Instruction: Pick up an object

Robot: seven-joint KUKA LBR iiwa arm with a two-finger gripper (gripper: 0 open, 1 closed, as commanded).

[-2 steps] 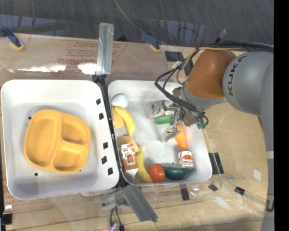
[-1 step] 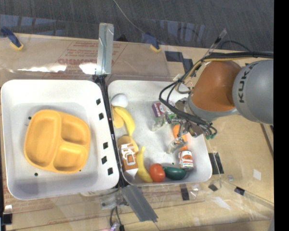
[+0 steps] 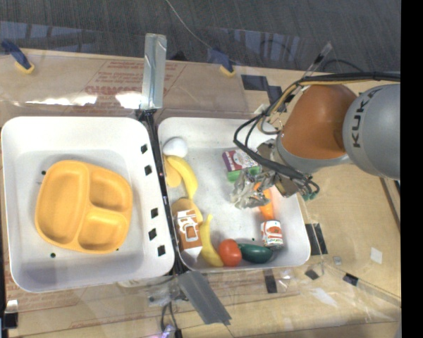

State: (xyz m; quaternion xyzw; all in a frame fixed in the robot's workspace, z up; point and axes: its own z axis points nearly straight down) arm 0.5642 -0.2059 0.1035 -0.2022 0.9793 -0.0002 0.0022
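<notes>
Left white bin (image 3: 14, 189): one yellow plastic divided tray (image 3: 83, 205) with three compartments, lying in the middle.

Right white bin (image 3: 211, 129): a small white ball (image 3: 175, 146) at the upper left corner; a yellow plastic banana (image 3: 184, 174) just below it along the left wall; an orange-brown bottle with a white label (image 3: 188, 229) below that; a second, smaller yellow banana (image 3: 209, 243) beside the bottle; a red tomato (image 3: 230, 253) and a dark green vegetable (image 3: 256, 253) touching along the bottom wall; a small red-and-white can (image 3: 272, 233) just above the green vegetable; a purple-and-green packet (image 3: 236, 161) near the centre.

Grey two-finger gripper (image 3: 252, 191): lowered into the right bin, centre-right, under the orange wrist band (image 3: 314, 124). How far open it stands cannot be told; cables and metal parts clutter the tip. An orange piece (image 3: 267, 210) lies just beside it, contact uncertain. Nothing visibly held.
</notes>
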